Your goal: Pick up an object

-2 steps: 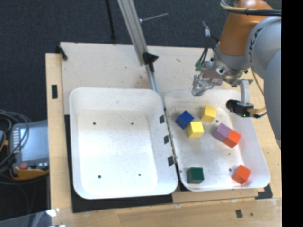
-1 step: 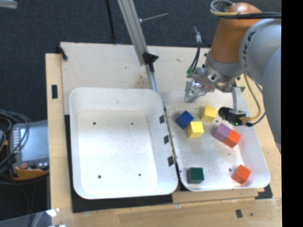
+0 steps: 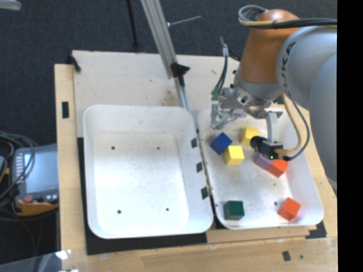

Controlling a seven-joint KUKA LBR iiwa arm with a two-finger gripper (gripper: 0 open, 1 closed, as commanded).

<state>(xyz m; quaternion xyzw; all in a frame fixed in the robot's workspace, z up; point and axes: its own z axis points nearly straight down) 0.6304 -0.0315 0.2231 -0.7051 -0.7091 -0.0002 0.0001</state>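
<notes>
- A wooden bench [image 3: 136, 72] is seen from above at a slant, with dark carpet around it.
- Two shallow white bins are set side by side on the bench: the left bin [image 3: 96, 123] fills the centre-left of the frame, and the right bin [image 3: 309, 200] lies at centre-right.
- A grey arm with an orange band [image 3: 264, 44] is seen entering from the upper right of the frame.
- The gripper [image 3: 220, 119] is held over the upper left corner of the right bin; whether it is spread or pressed together cannot be told, and nothing is seen held in it.
- Just below the gripper, a blue block [image 3: 220, 143] is seen, touching a yellow block [image 3: 233, 154] at its lower right.
- A second yellow block [image 3: 249, 134] is placed a little to the right, near a black fitting on a cable.
- A purple block [image 3: 262, 161] and an orange-red block [image 3: 278, 168] are seen touching each other further right.
- A dark green block [image 3: 233, 209] is placed at the bottom left of the right bin.
- An orange block [image 3: 288, 208] is placed at the bottom right of the same bin.
- A slanted metal rail [image 3: 159, 27] is seen running from the top centre down to the gap between the bins.
- A grey device with cables [image 3: 31, 171] is seen at the left edge of the frame.
</notes>
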